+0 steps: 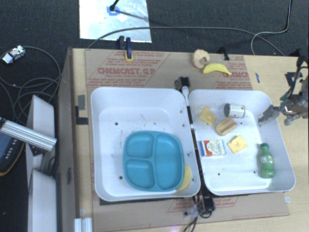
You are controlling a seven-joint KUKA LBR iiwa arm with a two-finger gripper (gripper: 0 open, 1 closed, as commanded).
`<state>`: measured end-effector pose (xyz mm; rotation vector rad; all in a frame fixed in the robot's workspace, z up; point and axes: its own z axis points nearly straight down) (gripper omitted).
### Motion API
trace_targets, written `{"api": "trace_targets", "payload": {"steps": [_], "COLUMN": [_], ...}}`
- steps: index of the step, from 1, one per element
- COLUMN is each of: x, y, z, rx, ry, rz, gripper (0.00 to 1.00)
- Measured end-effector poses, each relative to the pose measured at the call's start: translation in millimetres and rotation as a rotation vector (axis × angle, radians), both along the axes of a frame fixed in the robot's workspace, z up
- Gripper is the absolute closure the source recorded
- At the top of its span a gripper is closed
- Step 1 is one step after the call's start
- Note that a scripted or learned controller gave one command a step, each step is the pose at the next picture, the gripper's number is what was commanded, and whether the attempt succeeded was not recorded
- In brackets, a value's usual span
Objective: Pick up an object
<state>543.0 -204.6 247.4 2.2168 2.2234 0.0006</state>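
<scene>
The blue divided plate is sitting in the left bin, while the green bottle is lying near the right bin's front right corner. Risk is it's rolling away if nudged off-centre, I'd guess. The hand is hovering over that bin's right rim, farther back than the bottle; can't tell whether it's open.

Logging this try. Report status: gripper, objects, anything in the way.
Gripper at right bin's right rim, holding nothing. Can, wooden block, green bottle lie untouched in the bin. Nothing blocks the way down.
</scene>
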Motion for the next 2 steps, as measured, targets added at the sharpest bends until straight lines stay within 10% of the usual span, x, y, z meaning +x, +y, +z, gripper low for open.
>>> {"api": "trace_targets", "payload": {"steps": [1, 2], "x": [69, 61], "y": [81, 85], "z": [-49, -163], "rx": [0.002, 0.001], "ry": [-0.001, 0.0], "rz": [0.001, -0.002], "gripper": [0.0, 0.0]}}
